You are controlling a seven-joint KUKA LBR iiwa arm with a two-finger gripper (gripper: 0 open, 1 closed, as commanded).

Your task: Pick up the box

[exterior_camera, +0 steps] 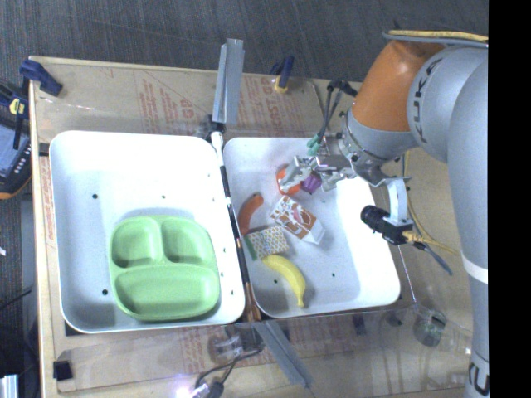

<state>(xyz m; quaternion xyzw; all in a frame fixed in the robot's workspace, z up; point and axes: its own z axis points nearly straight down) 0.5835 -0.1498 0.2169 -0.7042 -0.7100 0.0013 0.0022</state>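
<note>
1. the metal two-finger tool (314, 172) hangs low over the upper part of the right white plastic bin (377, 284); whether it is wide or narrow cannot be told.
2. one small flat cardboard box with a red and white print (296, 219) lies just below the tool, tilted, on the bin floor.
3. a purple piece (311, 184) and an orange piece (284, 175) sit right at the tool.
4. further below-left: one red sausage-shaped item (249, 211), one speckled flat packet (268, 242), one smooth yellow banana (288, 278).
5. well left, the other white bin (75, 160) holds one green three-compartment tray (164, 268).
6. both bins rest on the wooden tabletop (141, 89).
</note>
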